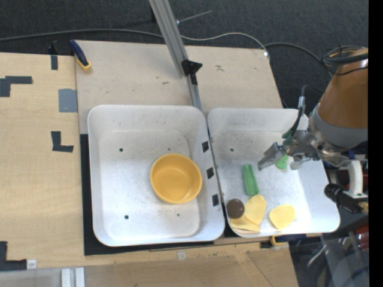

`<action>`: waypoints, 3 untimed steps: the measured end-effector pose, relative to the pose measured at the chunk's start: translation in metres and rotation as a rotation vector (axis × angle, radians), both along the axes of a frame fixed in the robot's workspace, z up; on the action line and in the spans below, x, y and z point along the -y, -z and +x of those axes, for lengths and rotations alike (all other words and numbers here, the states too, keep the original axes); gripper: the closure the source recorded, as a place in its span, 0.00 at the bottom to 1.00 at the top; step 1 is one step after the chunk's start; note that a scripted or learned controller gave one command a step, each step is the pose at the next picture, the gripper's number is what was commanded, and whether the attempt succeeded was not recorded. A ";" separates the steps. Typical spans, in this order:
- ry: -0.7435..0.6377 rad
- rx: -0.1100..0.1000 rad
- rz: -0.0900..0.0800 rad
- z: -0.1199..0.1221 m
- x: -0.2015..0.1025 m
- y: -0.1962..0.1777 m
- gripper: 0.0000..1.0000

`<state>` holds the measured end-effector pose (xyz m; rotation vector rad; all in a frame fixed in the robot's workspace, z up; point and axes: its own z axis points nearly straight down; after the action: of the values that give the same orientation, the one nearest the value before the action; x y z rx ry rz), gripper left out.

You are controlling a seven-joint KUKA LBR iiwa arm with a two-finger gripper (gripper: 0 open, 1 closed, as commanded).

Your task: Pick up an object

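Even, bright overhead light; soft short shadows inside white bins (102, 130); mild glare there; slightly soft, grainy focus throughout.

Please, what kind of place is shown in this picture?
Probably a robotics lab bench for pick-up trials. A grey arm with a gripper reaches over two white bins; one holds a yellow bowl, the other small toy-like pieces such as a green stick. Cables run behind.
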<state>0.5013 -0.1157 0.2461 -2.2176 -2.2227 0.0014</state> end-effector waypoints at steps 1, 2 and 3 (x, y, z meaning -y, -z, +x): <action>0.000 0.000 0.000 0.000 0.000 0.000 0.00; 0.001 -0.005 0.000 0.001 -0.006 0.045 0.00; 0.002 -0.006 0.000 -0.004 0.001 0.094 0.00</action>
<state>0.4977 -0.1167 0.1525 -2.2163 -2.2173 0.0079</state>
